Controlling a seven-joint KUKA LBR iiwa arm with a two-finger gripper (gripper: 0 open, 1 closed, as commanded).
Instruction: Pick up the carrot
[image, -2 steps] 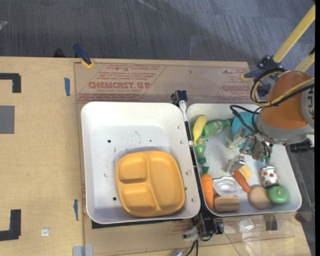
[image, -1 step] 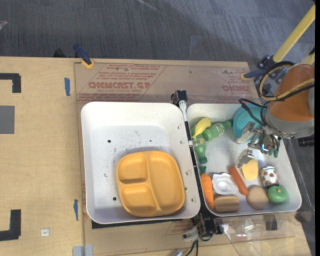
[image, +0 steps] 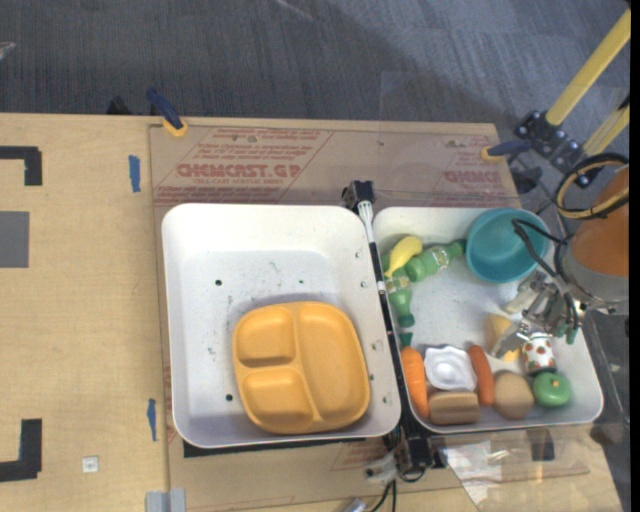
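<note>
The long orange plastic toy carrot (image: 413, 380), lying against the right-hand shallow white bin (image: 590, 395)'s left wall, looks light, stiff and slick, best pinched across its middle, though whether the metal two-finger gripper (image: 540, 310) is spread I cannot tell.

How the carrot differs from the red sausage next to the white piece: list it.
The carrot lies against the right bin's left wall; the sausage lies nearer the middle, right of the white piece. The carrot is orange and looks wider; the sausage is redder and slimmer. Both are elongated, lie flat and run roughly parallel toward the bin's front.
</note>
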